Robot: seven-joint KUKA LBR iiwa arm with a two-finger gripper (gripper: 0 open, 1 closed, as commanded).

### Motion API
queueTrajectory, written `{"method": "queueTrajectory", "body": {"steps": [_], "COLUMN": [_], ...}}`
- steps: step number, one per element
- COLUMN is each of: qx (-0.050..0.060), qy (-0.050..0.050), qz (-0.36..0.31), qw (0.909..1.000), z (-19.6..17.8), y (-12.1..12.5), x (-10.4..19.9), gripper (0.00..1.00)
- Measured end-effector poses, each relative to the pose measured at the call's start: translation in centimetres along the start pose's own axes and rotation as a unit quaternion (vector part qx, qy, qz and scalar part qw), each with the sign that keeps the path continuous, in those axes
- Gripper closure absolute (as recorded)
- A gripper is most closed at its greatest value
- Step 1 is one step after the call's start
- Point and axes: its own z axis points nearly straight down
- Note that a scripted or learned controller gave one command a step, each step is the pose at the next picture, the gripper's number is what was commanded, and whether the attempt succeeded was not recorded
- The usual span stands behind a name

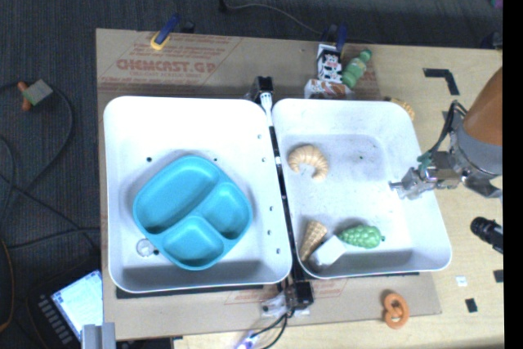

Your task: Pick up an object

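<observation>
We see the arm (482, 127) cut off at the picture's right edge. The gripper (406, 187) at the right bin's (359, 114) right rim is too small and blurred (we cannot judge its fingers).

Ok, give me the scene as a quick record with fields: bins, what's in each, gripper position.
left bin: blue divided tray
right bin: tan croissant-like toy, ice-cream cone toy, green bumpy toy
gripper: over right bin's right side, apart from all three toys
outside bins: orange ring on the bench, front right
</observation>
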Motion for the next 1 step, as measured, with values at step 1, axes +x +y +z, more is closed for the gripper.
{"method": "queueTrajectory", "body": {"steps": [1], "qx": [0.000], "qy": [0.001], "qz": [-0.001], "qw": [1.0000], "z": [-2.91], "y": [-2.56], "x": [1.72], "gripper": [1.00]}}
